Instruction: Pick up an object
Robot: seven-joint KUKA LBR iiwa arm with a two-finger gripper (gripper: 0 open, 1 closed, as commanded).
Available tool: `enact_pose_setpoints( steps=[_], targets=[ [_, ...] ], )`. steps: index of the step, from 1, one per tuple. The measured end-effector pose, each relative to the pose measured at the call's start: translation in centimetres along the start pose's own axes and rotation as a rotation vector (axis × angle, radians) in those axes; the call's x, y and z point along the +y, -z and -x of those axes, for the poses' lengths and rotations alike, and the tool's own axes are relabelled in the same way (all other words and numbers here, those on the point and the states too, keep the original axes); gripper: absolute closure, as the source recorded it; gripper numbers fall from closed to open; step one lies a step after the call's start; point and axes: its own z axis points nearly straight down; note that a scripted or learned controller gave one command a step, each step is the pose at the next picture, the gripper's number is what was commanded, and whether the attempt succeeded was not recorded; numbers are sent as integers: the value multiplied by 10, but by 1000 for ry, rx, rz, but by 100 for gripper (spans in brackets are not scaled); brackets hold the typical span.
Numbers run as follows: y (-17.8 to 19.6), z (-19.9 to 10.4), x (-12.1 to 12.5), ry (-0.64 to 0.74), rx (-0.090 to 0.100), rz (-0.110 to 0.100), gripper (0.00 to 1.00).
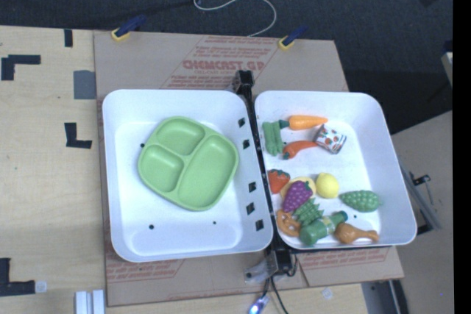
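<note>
Nearest us, the brown plastic toy drumstick (355,234) lies below the yellow plastic lemon (327,185); we judge it light, rigid, best pinched mid-shaft. We cannot tell the gripper's state.

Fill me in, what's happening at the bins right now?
Nothing is being handled at this moment. The left bin holds a green divided plate. The right bin holds a pile of toy food, including a carrot, a lemon and purple grapes. No pick has started.
</note>
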Motion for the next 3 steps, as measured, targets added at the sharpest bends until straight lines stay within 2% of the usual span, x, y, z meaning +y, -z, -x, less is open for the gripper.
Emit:
enact_pose_setpoints(
  steps=[2, 3],
  targets=[
    [20, 0, 1, 1, -2, 1, 100],
    [-171, -4, -5, -5, 12, -21, 100]
  ],
)
